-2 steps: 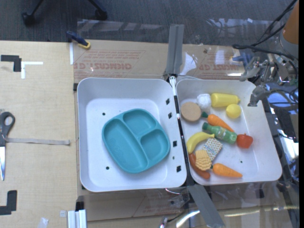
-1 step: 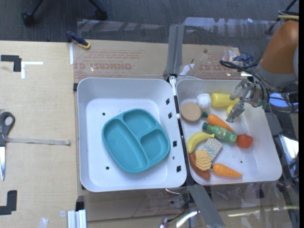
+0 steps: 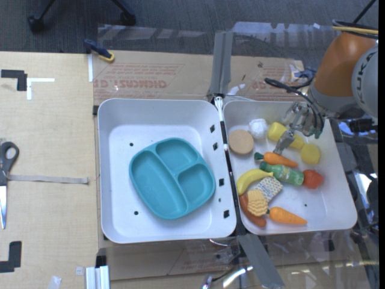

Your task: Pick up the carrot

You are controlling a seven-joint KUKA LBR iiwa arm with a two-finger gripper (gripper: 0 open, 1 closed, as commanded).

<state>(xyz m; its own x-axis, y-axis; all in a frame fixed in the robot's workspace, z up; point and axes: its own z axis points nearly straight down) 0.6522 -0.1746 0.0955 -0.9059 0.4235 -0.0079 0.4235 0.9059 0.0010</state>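
The arm (image 3: 346, 65) reached in from the right, its orange band above the far corner of the right bin (image 3: 343, 191). The gripper (image 3: 287, 142) hung low over that bin's far half, its fingers (image 3: 283, 144) slightly apart and pointing down toward the toys, with nothing between them.

Two carrots lay in the right bin. One carrot (image 3: 280, 159) lay just below the fingertips, near them but not in their grasp, its green top pointing toward the divider. The second carrot (image 3: 287, 216) lay near the front wall, well apart from the gripper.

Around the first carrot the toys were crowded. A yellow block (image 3: 277, 130) sat just beside the gripper, and another yellow piece (image 3: 310, 154) lay to its right. A white ball (image 3: 258, 127) and a tan disc (image 3: 241, 142) rested toward the divider. A green bottle (image 3: 287, 174) lay just in front of the first carrot, touching or nearly touching it, with a red tomato (image 3: 313, 179) at its right end. A banana (image 3: 251, 178) curved beside a cracker (image 3: 267, 188), and a corn cob (image 3: 257, 205) lay at the front left.

The left bin (image 3: 111, 179) held a teal divided plate (image 3: 172, 177), lying flat near its middle. On the surface (image 3: 48, 161) to the left lay scissors (image 3: 6, 173).
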